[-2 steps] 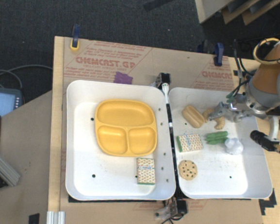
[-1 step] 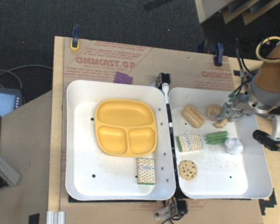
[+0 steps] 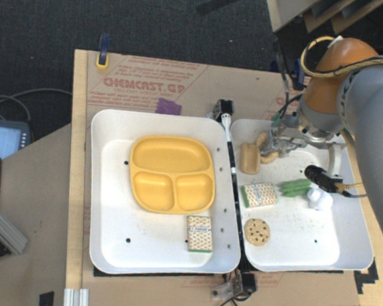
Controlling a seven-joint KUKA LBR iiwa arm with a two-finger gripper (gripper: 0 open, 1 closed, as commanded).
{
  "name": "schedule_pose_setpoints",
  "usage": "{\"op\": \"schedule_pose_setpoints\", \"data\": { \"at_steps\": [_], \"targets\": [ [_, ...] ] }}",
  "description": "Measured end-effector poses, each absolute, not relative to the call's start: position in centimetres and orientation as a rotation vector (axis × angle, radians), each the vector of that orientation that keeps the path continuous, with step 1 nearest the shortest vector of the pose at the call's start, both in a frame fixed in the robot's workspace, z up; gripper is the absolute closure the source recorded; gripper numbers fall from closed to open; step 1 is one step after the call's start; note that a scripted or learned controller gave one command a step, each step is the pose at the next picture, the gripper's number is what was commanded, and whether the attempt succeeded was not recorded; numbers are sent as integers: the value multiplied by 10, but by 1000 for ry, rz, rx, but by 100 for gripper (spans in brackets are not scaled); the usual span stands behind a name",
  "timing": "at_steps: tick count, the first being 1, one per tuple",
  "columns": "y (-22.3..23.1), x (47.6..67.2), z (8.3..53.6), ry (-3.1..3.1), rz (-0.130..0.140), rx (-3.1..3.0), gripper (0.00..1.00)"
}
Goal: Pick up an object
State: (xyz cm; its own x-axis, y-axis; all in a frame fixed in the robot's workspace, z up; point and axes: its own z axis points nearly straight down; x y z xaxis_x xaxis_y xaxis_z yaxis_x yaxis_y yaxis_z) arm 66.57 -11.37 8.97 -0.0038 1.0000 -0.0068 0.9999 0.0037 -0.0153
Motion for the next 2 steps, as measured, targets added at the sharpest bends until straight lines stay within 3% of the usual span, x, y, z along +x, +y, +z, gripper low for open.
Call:
{"op": "schedule_pose_setpoints", "data": {
  "at_steps": [1,2],
  "targets": [
    [-75,632,192,-2230,-11,-2222,100],
    [-35,556,187,-2218,5,-2213,100]
  ]
}}
